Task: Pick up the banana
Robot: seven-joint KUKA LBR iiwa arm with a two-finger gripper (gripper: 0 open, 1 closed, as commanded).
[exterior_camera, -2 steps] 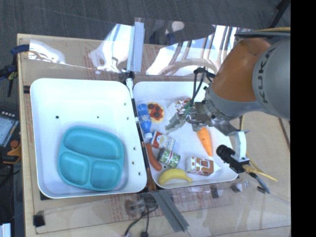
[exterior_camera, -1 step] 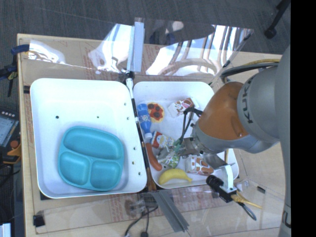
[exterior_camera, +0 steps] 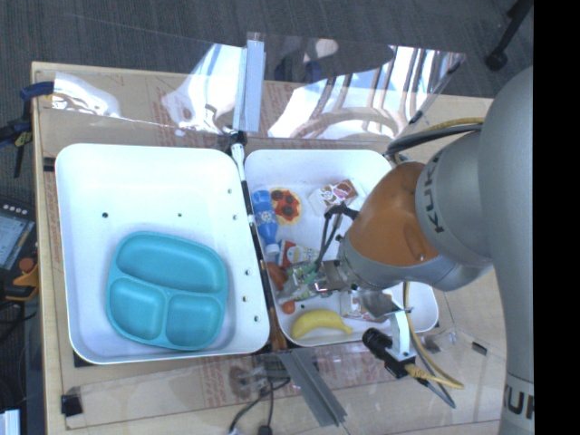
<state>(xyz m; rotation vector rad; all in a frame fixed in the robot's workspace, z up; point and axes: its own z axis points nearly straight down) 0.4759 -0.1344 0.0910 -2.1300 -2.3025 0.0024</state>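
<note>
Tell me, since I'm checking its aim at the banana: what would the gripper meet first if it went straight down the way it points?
Probably the clutter of small items beside the banana, not the banana itself, which lies nearer the right bin front wall. The gripper looks offset, though depth is unclear.

You can read "KU" in white letters on the arm (exterior_camera: 471,207); part of the same marking shows lower down.

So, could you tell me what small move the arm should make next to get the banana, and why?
Probably a short shift toward the right bin's near edge, then down. The banana lies free by that front wall, while the arm's wrist hangs over the clutter just behind it, so it seems not yet lined up.
</note>
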